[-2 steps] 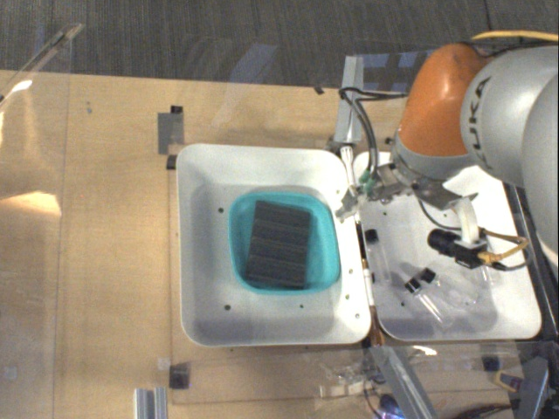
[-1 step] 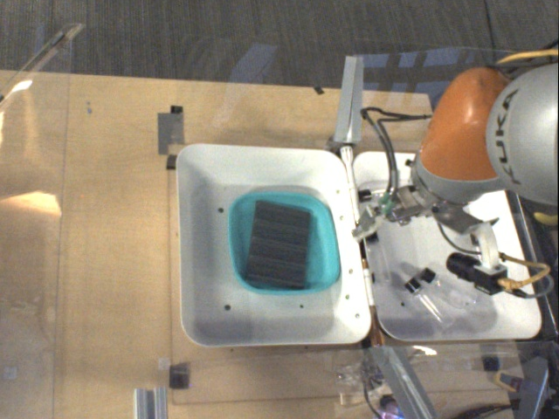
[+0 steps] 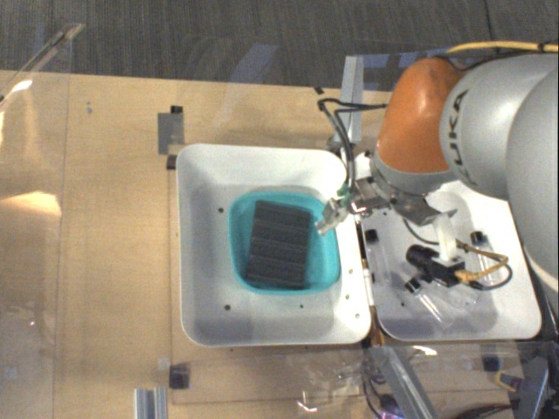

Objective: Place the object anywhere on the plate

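Object: dark grey ribbed rectangular block, lying flat on the plate, roughly centred.
Plate: turquoise square plastic plate, resting in the left shallow white bin.
Gripper: two-finger gripper, at the plate's right rim, just beside the block; nothing seen in its grasp.
Gripper state: cannot be told from this view.

Pale wooden bench beside dark grey carpet.
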